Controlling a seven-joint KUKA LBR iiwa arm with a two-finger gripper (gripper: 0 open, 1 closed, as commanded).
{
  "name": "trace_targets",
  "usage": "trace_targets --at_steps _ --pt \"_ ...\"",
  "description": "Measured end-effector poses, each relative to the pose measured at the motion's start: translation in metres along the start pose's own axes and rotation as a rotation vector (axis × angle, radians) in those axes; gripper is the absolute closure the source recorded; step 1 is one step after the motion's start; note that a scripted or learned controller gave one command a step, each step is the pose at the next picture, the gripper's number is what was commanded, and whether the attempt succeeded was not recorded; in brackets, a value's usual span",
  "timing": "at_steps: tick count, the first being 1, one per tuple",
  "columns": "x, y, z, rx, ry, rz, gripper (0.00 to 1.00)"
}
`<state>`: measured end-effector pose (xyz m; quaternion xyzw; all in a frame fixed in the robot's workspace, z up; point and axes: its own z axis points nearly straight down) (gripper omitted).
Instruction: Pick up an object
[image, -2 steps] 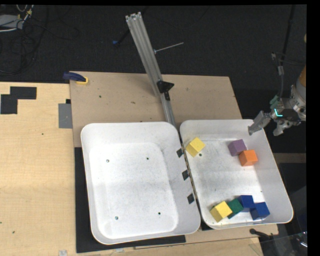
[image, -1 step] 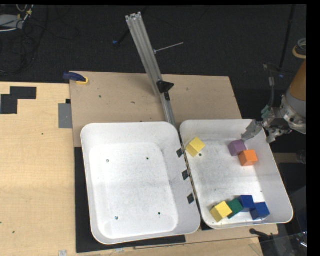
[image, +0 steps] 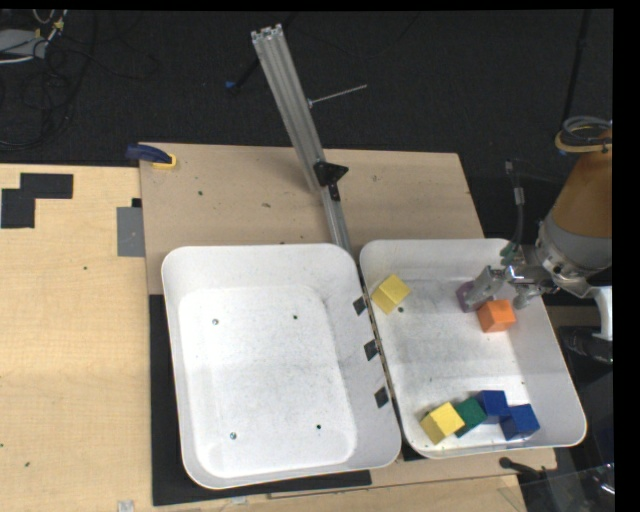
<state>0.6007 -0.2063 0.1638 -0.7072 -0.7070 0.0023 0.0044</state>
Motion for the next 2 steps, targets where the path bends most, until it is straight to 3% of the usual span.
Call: trace_targets --at_steps 1,2 --pt "-0.0001 -0.0004 0.0404 -0.020 -0.007 0.001 0.00" --pt "-0.0012 -0.0001 0.0306 -0.022 -0.008 0.006 1.00"
